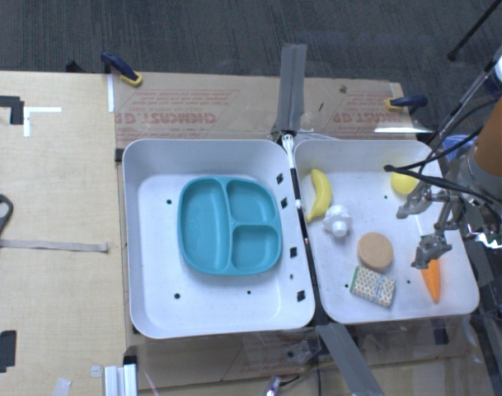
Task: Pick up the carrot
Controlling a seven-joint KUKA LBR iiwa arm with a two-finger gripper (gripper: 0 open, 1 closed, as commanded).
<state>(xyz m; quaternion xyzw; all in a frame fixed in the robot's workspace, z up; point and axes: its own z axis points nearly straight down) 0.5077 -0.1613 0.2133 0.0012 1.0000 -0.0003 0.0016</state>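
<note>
I'm looking at the small orange tapered carrot (pixel 432 282), lying in the right-hand shallow white bin (pixel 349 304) near its right wall and front corner, thick end up-view, tip toward the front rim. The grey metal two-finger gripper (pixel 426 252) is hovering right at the carrot's thick end, touching or just above it; I can't tell which from this angle. I also can't tell how the jaws are standing, since the linkage is blurring into the carrot top.

I'm judging it as a toy: light, stiff, smooth and probably slippery, and the taper will tend to squirt it out of a pinch. I'm aiming to grip across the thick upper half, not the tip.

Room is tight on the right, with the bin wall just beside the carrot. On the left, the round tan disc (pixel 376 251) and the speckled green-and-white square sponge (pixel 372 286) are sitting near but apart. The yellow banana (pixel 319 194) and the yellow lemon-like fruit (pixel 404 182) are well clear. Straight up is open.
</note>
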